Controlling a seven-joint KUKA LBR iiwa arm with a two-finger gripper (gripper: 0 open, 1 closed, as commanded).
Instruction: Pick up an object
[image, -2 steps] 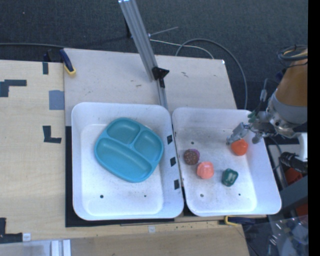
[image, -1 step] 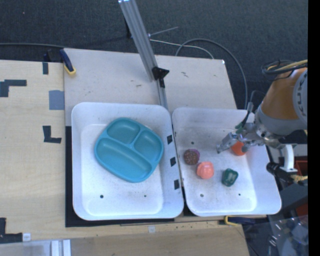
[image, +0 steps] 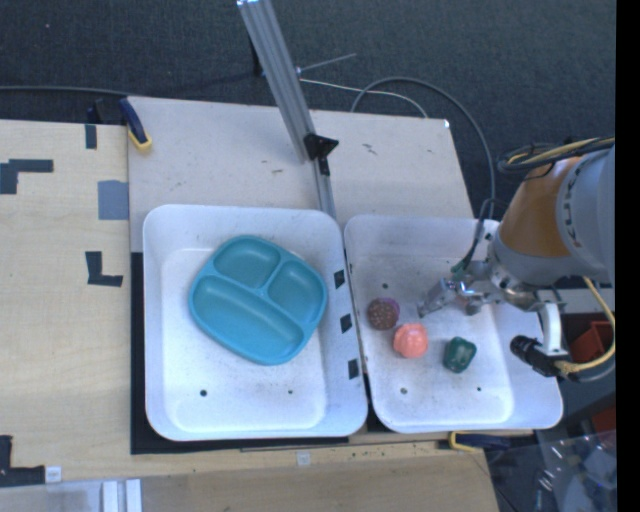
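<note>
The right bin (image: 430, 400) holds three small objects: a dark brownish-purple ball (image: 382, 314), a pink-orange ball (image: 410, 341) and a dark green piece (image: 459, 354). My gripper (image: 450, 297) hangs over the right bin's middle, just above and to the right of the balls, its metal fingers spread with nothing between them. The grey arm with its orange band (image: 540, 225) comes in from the right.
A blue sectioned plate (image: 259, 298) lies in the left bin (image: 175, 400). A slanted metal rod (image: 290, 85) with a black clamp stands behind the bins. Cables loop near the right bin's far corner and along its right side.
</note>
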